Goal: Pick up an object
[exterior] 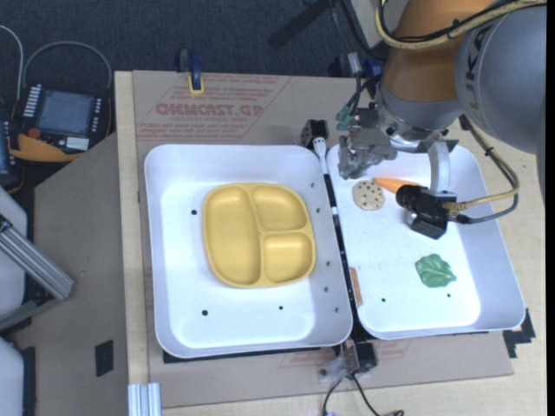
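Note:
In the right bin [486, 310] lie a round speckled cookie [368, 195], an orange carrot piece [401, 184] just right of it, and a green leafy piece [434, 270] nearer the front. My gripper [356, 165] hangs low over the bin's back left corner, just behind and slightly left of the cookie. I see nothing held in it. The arm's grey and orange body hides the back of the right bin.
The left bin [173, 302] holds a yellow divided plate [257, 232]. A black unit [425, 209] with a cable hangs from the wrist over the right bin's middle. A ridge [334, 224] separates the two bins.

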Tool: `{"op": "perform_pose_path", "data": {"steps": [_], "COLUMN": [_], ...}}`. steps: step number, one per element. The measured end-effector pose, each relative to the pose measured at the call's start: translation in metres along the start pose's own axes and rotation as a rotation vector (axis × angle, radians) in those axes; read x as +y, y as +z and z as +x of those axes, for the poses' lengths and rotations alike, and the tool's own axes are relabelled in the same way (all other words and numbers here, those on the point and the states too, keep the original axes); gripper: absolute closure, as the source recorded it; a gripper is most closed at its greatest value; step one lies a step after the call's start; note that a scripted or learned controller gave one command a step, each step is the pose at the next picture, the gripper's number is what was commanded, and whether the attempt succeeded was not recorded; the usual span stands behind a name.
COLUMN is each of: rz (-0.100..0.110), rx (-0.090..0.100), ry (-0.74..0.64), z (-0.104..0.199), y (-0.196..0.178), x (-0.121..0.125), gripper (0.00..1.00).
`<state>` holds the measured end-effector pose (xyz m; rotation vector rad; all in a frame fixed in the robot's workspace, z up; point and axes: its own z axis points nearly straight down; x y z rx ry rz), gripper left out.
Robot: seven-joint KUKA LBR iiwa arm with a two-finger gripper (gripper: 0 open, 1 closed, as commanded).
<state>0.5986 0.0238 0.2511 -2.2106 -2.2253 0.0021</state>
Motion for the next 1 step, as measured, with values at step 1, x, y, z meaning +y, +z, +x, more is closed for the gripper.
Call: {"op": "perform_pose_path", "data": {"steps": [1], "rz": [0.0], "rx": [0.0], "ry": [0.0], "z": [0.06], "y": [0.0144], "x": [-0.016], "gripper": [1.0]}}
